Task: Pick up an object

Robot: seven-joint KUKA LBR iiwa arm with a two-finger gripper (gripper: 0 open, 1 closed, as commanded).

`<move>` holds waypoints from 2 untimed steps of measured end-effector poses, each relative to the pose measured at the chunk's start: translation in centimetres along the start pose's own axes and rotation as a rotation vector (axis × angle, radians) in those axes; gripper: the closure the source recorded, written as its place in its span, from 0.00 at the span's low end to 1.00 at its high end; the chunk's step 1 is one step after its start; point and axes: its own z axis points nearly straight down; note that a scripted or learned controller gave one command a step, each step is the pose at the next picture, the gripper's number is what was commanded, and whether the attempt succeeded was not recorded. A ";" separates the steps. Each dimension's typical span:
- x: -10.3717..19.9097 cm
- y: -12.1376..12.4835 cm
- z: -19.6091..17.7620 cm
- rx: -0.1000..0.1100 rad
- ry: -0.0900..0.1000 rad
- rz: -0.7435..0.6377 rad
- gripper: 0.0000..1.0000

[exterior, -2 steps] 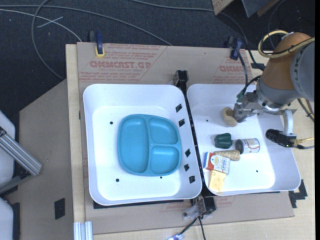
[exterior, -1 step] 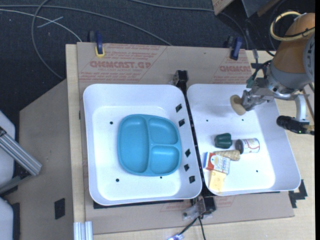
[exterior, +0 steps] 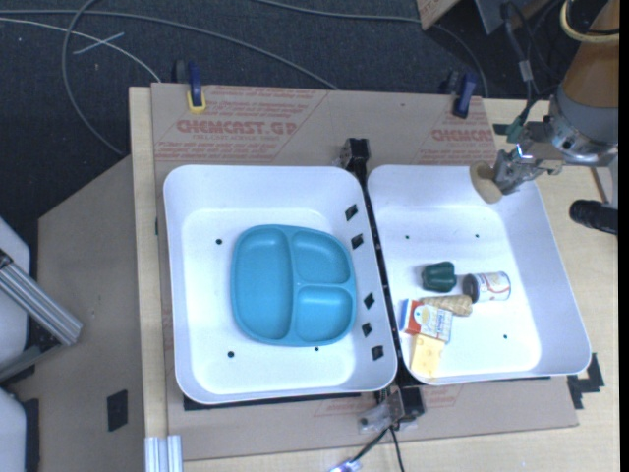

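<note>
Pincer [exterior: 513, 168] hangs over right bin [exterior: 550, 264] far rim, grip state indeterminate, well apart from clustered objects [exterior: 454, 298], so nothing lifted.

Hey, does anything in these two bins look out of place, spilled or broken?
Nothing looks spilled or broken. The blue divided plate lies flat in the left bin. In the right bin, a dark green piece, a small can on its side and a yellow packet sit bunched together, some overlapping.
</note>
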 end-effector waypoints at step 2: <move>4.1 -2.0 -2.9 0.012 0.005 -0.002 1.00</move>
